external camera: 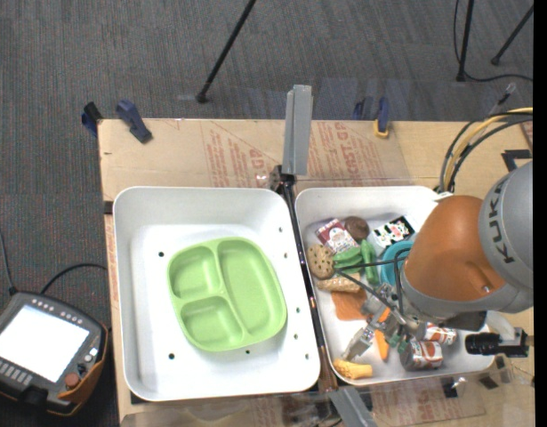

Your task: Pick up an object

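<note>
Camera view from above has the grey arm with its orange band (451,252) reaching in from the right and hanging over the right-hand shallow white bin (415,194). Its hand (382,326) is down among the clutter near the front of that bin, but the metal parts blur together with the things under them, so I cannot tell how it stands or whether anything is held.

That bin is crowded. A round tan cookie with dark chips (321,261) lies at its left side, with a dark red packet (334,235) and a brown round piece (357,229) just behind it. A small black-and-white carton (394,231) sits toward the back, partly beside the arm. A yellow wedge-shaped piece (354,368) rests at the front wall, and a red-and-white can (422,354) lies on its side near the hand.

A light green plastic divided plate (226,293) lies in the left-hand white bin (140,229). Both bins rest side by side on the brown cardboard-covered tabletop (202,154). A handheld control pendant with a pale screen (44,350) sits on the floor at far left.
</note>
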Tool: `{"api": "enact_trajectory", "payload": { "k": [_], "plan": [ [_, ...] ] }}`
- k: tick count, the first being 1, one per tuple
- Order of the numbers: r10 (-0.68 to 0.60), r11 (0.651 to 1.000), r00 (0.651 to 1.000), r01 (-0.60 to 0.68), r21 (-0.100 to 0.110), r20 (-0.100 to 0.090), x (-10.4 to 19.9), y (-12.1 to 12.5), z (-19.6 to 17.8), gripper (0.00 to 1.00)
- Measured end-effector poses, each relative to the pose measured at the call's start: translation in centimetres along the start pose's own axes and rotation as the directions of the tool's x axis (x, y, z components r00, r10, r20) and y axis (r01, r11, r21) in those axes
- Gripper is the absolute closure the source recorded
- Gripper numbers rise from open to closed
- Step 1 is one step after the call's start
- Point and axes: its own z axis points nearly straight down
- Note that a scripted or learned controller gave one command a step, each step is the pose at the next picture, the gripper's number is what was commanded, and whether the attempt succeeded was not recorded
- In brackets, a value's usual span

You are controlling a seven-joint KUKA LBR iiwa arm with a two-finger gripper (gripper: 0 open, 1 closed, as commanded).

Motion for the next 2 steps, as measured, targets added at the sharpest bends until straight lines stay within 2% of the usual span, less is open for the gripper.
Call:
{"api": "enact_trajectory", "payload": {
  "k": [1, 2],
  "plan": [
    [0.235, 0.972, 0.972, -0.235, 0.0, 0.0, -2.21, 2.27, -0.02, 0.0],
    [0.229, 0.973, 0.973, -0.229, 0.002, -0.002, -2.16, 2.32, -0.92, 1.0]
  ]
}}
